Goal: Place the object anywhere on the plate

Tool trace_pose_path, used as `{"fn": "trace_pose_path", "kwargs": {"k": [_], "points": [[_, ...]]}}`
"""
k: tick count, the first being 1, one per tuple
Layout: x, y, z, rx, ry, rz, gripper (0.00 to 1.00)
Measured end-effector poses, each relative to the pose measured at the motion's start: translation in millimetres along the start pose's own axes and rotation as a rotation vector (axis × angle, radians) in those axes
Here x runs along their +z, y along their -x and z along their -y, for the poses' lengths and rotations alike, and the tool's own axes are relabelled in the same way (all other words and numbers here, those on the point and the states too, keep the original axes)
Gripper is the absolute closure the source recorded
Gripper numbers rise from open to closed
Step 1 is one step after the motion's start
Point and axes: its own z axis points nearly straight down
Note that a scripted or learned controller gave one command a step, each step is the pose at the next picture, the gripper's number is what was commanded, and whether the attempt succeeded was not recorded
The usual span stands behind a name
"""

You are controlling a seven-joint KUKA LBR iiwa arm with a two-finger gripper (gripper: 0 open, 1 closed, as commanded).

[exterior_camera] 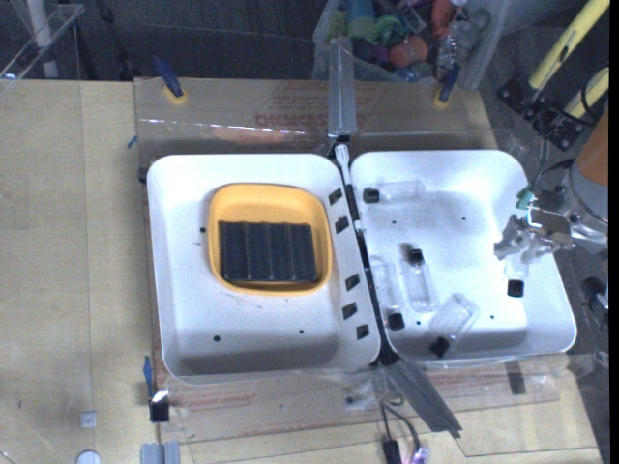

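Observation:
A yellow plate [266, 201] with a dark ridged insert [269, 252] lies in the left bin [174, 259]. Several clear plastic vials with black caps lie in the right bin [484, 177]: one at the back left [397, 190], one near the middle [419, 280], one by the divider [381, 283] and one at the front [455, 312]. My gripper [527, 236] hangs over the right bin's right side, apart from these vials. A small black piece [515, 286] sits just below it; I cannot tell what it is.
A divider with black tabs [348, 259] runs between the bins. A clear tub of coloured toys [406, 17] stands behind the bench. Cables and arm parts crowd the right edge [590, 211].

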Motion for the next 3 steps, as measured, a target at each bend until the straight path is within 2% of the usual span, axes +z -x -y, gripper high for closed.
{"fn": "trace_pose_path", "kwargs": {"k": [1, 2, 3], "points": [[-0.1, 0.0, 0.0, 0.000, 0.000, 0.000, 0.00], [-7.2, 13.5, -81.2, -0.108, 0.002, 0.002, 0.00], [-50.3, 19.3, -109.2, -0.271, 0.004, 0.003, 0.00]]}}
